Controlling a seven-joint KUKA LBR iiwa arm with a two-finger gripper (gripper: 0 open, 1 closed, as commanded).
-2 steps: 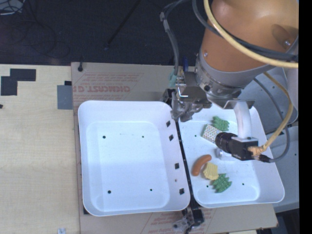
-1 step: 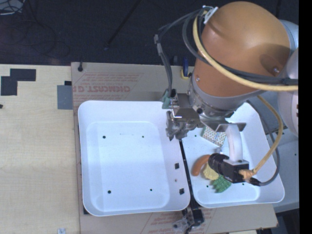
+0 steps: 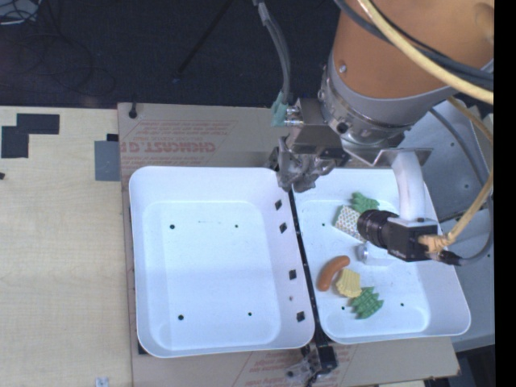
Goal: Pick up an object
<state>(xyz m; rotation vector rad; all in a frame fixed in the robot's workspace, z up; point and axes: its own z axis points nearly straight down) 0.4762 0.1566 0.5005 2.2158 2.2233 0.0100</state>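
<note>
left bin [image 3: 153, 216] beside right bin [image 3: 451, 317] | sausage [image 3: 333, 272], block [image 3: 349, 283], leafy toy [image 3: 367, 303] in right bin

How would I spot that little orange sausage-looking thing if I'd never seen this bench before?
Look at the right-hand white bin, the one the arm reaches over. Near its lower middle lies a small cluster: the orange sausage sits at the cluster's left, touching a yellow piece with a green leafy piece just beyond. It is the only smooth, rounded, orange thing there.

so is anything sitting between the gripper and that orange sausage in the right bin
Nothing visible does. The gripper hangs over the right bin's top left corner, and bare white floor lies between it and the orange sausage; the yellow piece sits on the sausage's far side.
</note>
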